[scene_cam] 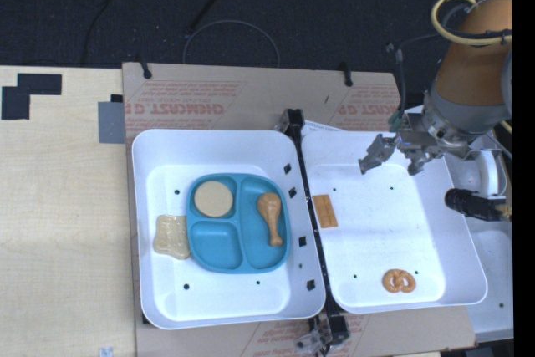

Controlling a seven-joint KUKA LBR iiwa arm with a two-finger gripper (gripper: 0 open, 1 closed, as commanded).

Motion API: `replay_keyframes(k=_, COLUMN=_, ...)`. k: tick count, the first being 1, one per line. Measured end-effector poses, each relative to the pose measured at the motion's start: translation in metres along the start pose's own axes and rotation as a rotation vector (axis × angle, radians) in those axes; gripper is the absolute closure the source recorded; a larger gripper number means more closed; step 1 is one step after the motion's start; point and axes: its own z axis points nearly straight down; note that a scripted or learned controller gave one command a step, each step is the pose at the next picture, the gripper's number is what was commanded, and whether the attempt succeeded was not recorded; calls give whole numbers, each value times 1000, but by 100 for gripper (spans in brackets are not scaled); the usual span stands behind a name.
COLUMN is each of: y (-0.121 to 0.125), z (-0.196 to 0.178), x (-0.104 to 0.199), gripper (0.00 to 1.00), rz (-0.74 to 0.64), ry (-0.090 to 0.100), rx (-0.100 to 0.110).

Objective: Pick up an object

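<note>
My gripper (391, 162) hangs over the far part of the right bin (451, 263), open, with nothing between its fingers. In that bin a brown pretzel (399, 281) lies near the front edge. An orange rectangular cracker (324, 211) lies by the bin's left wall. The gripper is well above and behind both, touching neither. In the left bin (159, 155) sits a blue divided tray (226, 251). A round tan biscuit (212, 198) and a chicken drumstick (271, 217) rest in it. A pale piece of bread (171, 237) lies just left of the tray.
A black clamp strip (303, 205) runs between the two bins. The arm's orange band (481, 21) and grey wrist stand over the right bin's far right corner. Cardboard (251, 100) lies under the bins. Light wooden bench top (58, 213) extends to the left.
</note>
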Motion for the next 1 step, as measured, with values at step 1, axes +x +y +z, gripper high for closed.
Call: replay_keyframes(k=1, y=2, z=-6, x=0, gripper=0, rz=-1, ry=-1, rx=-10)
